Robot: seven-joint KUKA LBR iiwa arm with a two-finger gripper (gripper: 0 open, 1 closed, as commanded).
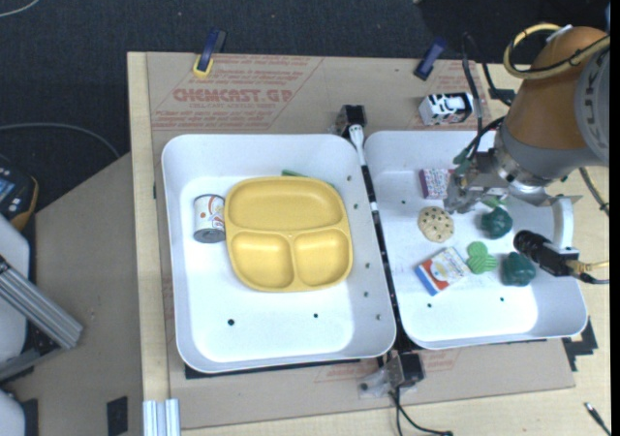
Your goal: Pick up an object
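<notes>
My gripper hangs low over the back of the right bin, beside a small purple packet on its left. Just in front of it lies a round cookie. To its right sits a dark green lump. Nearer the front are a brighter green piece, another dark green lump and a flat white packet with red and blue print. Nothing shows between the gripper's tips.
The left bin holds a yellow divided plate, a small can at its left and a green sliver behind it. A black-and-white object sits on the bench behind the right bin.
</notes>
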